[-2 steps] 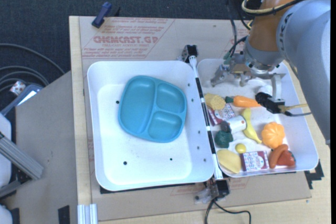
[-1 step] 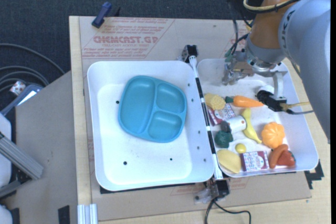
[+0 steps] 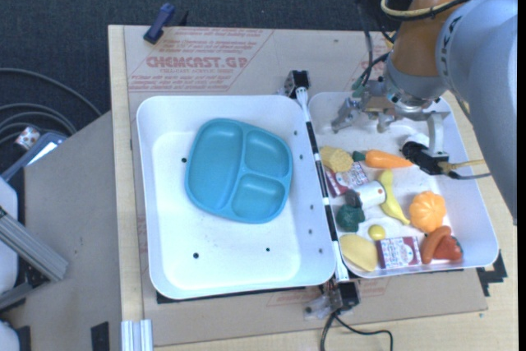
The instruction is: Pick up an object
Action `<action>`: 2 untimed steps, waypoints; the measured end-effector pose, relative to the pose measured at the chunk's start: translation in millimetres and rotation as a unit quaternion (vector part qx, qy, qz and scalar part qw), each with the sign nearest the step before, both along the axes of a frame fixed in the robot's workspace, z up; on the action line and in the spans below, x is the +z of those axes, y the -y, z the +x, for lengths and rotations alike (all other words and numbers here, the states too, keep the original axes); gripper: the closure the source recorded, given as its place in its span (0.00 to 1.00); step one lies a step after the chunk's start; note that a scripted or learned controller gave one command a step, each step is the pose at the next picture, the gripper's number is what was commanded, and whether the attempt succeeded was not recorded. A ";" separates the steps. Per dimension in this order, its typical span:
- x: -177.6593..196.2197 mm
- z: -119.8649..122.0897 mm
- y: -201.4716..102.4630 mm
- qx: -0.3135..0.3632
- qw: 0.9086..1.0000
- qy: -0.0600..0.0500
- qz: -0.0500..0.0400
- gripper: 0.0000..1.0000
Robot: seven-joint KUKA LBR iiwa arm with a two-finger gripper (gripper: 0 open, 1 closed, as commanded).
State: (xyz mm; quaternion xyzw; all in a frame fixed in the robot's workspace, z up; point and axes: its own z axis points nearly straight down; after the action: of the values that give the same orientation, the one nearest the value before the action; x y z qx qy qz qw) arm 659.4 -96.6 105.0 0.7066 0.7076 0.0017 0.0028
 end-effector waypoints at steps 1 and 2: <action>-20.3 7.3 -1.7 0.000 1.000 -0.002 0.000 0.00; -9.7 8.1 -1.9 0.000 1.000 -0.001 0.000 1.00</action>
State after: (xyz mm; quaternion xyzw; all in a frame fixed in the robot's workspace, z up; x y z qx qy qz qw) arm 667.5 -94.6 95.3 0.7065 0.7078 0.0011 0.0025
